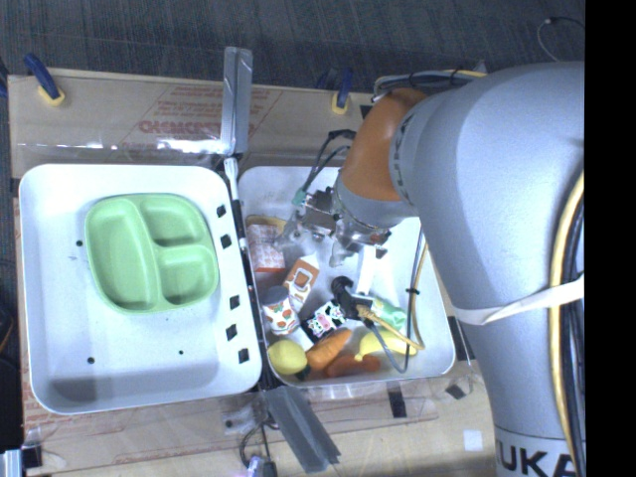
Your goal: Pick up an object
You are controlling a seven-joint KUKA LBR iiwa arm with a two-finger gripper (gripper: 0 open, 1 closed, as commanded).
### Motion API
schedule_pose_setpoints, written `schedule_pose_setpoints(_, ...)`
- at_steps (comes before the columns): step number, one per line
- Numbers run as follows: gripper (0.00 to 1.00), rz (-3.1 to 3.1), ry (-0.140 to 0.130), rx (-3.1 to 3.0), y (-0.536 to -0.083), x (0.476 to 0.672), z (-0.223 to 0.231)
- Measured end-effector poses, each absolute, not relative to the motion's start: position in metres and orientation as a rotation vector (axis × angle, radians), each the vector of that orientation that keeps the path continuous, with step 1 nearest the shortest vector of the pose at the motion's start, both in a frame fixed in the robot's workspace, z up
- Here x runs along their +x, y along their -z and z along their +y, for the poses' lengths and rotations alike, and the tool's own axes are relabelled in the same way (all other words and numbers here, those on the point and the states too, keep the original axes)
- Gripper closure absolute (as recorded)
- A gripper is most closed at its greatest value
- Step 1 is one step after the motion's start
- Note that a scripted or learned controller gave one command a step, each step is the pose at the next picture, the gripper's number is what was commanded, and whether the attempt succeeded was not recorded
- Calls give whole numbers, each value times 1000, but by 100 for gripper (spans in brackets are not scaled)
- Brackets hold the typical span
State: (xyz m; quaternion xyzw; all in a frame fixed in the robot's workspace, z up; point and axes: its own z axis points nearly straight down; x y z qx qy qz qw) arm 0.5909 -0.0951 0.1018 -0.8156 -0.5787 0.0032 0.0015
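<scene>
The right bin (434,358) holds a heap of small items. A brown packet (263,247) lies by its left wall, with an orange-and-white carton (301,277) and a second small carton (281,315) below it. Toward the front are a black-and-white patterned piece (323,321), a yellow lemon (287,357), an orange carrot (330,349), a yellow banana (386,344) and a green-tipped item (389,314). My gripper (336,238) hangs low over the middle of this bin, just above and right of the cartons, under the orange wrist band (373,162). Nothing shows clearly in its grasp.
The left bin (50,266) holds a light green divided plate (151,250). A grey divider (237,97) runs between the bins. The bulky grey arm (497,197) covers the right bin's far right side. Blue clamps (43,78) sit on the bench's back edge.
</scene>
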Motion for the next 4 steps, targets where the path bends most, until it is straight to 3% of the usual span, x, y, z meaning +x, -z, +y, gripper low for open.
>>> schedule_pose_setpoints(1,0,-1786,0,-2584,-92,524,-128)
schedule_pose_setpoints(2,0,-1667,-2,-2659,-161,562,-138)
schedule_pose_setpoints(3,0,-2133,5,-2314,-96,565,-94)
schedule_pose_setpoints(4,0,-1804,-1,-2570,-92,657,-117)
